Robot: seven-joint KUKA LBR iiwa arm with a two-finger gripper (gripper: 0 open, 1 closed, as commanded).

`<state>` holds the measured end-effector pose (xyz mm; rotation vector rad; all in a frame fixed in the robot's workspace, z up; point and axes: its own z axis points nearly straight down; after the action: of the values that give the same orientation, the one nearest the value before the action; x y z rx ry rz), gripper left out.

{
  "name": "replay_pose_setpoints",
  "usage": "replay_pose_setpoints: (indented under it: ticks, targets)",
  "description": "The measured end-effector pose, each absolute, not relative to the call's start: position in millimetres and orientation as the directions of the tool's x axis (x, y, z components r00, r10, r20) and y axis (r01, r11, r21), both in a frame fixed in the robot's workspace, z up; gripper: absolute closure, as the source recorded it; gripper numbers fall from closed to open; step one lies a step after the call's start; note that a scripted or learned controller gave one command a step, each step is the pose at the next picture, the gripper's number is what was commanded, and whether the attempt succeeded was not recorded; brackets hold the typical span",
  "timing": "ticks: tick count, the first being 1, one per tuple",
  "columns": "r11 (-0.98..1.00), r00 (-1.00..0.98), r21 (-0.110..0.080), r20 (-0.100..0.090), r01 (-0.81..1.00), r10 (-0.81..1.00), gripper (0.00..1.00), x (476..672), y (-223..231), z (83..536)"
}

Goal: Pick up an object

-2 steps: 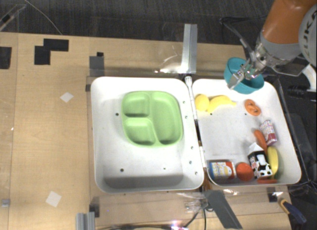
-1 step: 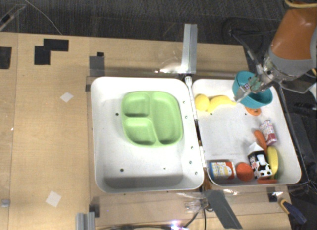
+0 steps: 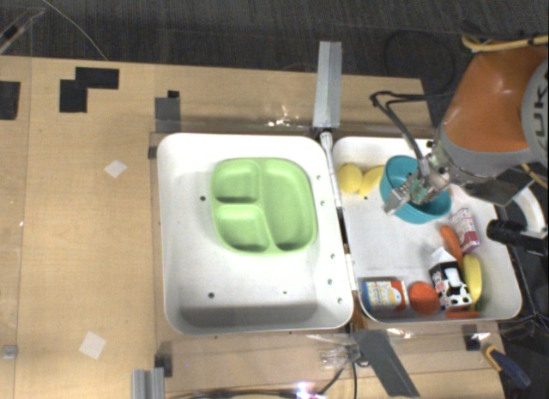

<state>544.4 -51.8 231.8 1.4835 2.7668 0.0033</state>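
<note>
The gripper (image 3: 410, 193) sits over the right bin (image 3: 377, 251), at the near rim of a teal bowl (image 3: 420, 184) in that bin's upper part. Its fingers point down and to the left, and their tips overlap the bowl's left edge. Whether the jaws are apart or together cannot be told, and no object is seen between them.

Just left of the bowl lie two yellow fruit-shaped pieces (image 3: 356, 179), touching each other and resting against the bin's left wall. Below and right of the bowl are an orange carrot-shaped piece (image 3: 451, 239) and a small can with a red-and-white label (image 3: 466, 227) (its print is too small to read). Lower still, a yellow banana (image 3: 471, 276) lies upright along the right side, beside a black-and-white carton (image 3: 447, 279) with unreadable markings. Along the bin's bottom wall stand a box with an orange-and-blue label (image 3: 383, 294) (text not legible) and a red tomato-like ball (image 3: 422, 298).

The left bin (image 3: 184, 243) holds a light green divided plate (image 3: 261, 205) with three compartments, placed in the upper middle of the bin.

The arm (image 3: 493, 105) enters from the right, with its orange band above the wrist.
</note>
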Motion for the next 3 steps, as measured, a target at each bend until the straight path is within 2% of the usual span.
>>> replay_pose_setpoints:
  ticks: [1, 2, 3]
  targets:
    - [0.485, -0.485, 0.001, 0.000, 0.874, 0.874, 1.00, 487.0, -18, 207]
    - [0.540, -0.540, 0.002, -0.002, 0.841, 0.841, 1.00, 559.8, -51, 200]
    - [0.536, -0.536, 0.008, -0.003, 0.844, 0.844, 1.00, 621.0, -1, 233]
